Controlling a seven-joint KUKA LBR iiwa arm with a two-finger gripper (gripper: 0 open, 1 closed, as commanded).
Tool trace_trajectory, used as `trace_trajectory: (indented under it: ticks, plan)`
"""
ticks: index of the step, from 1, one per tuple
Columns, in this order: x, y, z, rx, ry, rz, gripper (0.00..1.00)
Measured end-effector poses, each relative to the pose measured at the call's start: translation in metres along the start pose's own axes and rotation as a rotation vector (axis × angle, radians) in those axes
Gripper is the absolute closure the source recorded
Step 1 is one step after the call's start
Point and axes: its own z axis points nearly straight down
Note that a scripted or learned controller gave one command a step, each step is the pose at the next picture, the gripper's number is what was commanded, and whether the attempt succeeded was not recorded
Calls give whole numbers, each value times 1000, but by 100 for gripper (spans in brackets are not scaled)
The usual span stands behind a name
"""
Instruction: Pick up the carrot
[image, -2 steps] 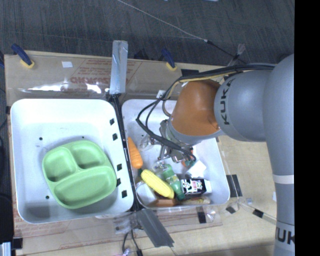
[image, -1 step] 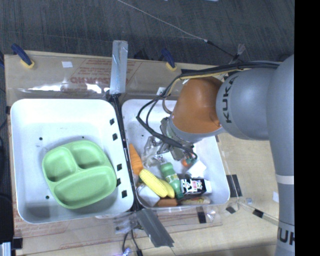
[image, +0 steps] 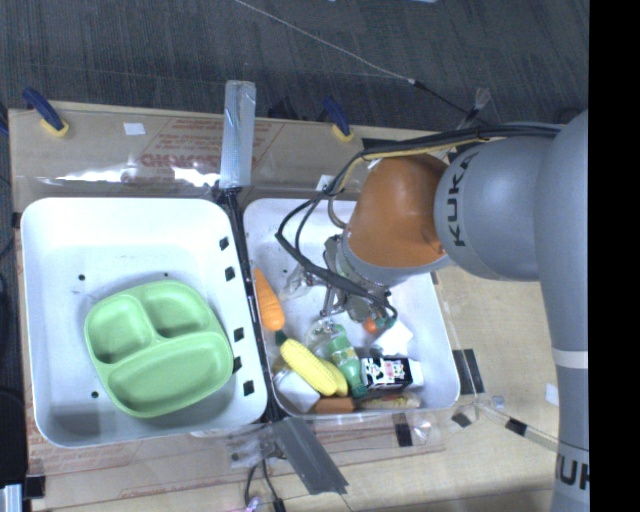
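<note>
The carrot (image: 268, 300) is a short orange root lying lengthwise against the left wall of the right bin (image: 440, 330), tip toward the back. My gripper (image: 347, 308) hangs below the orange wrist band over the middle of that bin, to the right of the carrot and apart from it. It sits low among the objects, just above a green item (image: 346, 360). A small orange-red piece (image: 372, 323) shows beside the gripper's right side; I cannot tell what it is.
A yellow corn cob (image: 312, 367), a black-and-white carton (image: 386, 372), a white piece (image: 297, 390) and a brown sausage-like item (image: 336, 405) crowd the right bin's front. The left bin (image: 50, 250) holds a green divided plate (image: 160, 345). Cables loop near the wrist.
</note>
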Motion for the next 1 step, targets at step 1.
trace_trajectory:
  ticks: [1]
  plan:
    - [-36, -8, 11, -8, 1, 160, 0]
